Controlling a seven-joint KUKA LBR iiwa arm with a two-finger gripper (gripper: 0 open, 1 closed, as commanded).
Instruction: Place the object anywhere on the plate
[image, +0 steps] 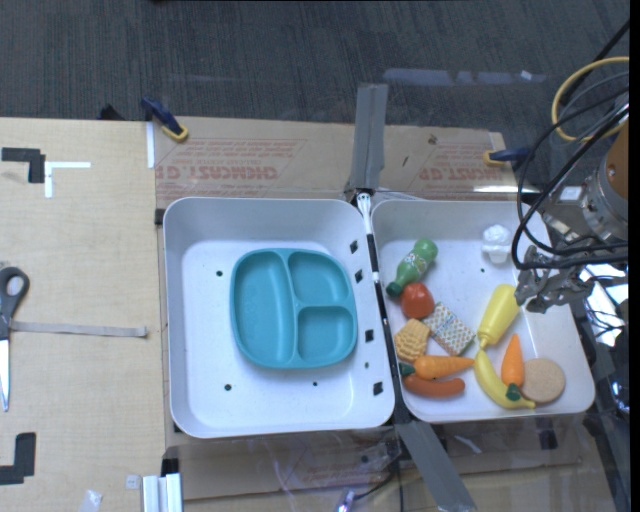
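A teal plate (295, 308) with three compartments lies in the left white bin (190, 330). The right bin (470, 232) holds several toy foods: a green bottle (416, 262), a red tomato (417, 299), a yellow bottle (497, 313), a banana (491, 381), two carrots (441, 366) (512, 360), a red sausage (436, 387), a cracker (411, 341), a waffle piece (451, 329), a round cookie (544, 380) and a small white piece (496, 240). My gripper (541, 292) hangs over the right bin's right side, just right of the yellow bottle's top.
Scissors (10, 300) lie on the wooden bench at far left. Cardboard (260, 165) sits behind the bins with blue clamps (165, 118) on it. Black and yellow cables (575, 110) trail around the arm at upper right.
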